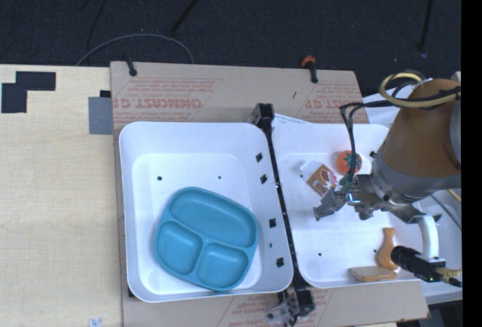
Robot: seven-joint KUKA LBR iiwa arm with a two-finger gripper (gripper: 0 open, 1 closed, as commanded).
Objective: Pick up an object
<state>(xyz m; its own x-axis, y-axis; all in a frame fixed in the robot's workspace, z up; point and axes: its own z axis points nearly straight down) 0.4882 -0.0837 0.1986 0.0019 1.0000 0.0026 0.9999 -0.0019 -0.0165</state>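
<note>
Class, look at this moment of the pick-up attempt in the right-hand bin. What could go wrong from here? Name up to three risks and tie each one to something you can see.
1. The gripper is low in the right bin, beside a small brown packet; it may close on nothing.
2. An orange object lies close to the packet, so the gripper might nudge or catch the wrong item.
3. The arm's body covers part of the bin, so items beneath could be pushed unseen.

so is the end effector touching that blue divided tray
Apart. The camera view shows the end effector over the right bin, while the blue divided tray lies in the left bin.
</note>
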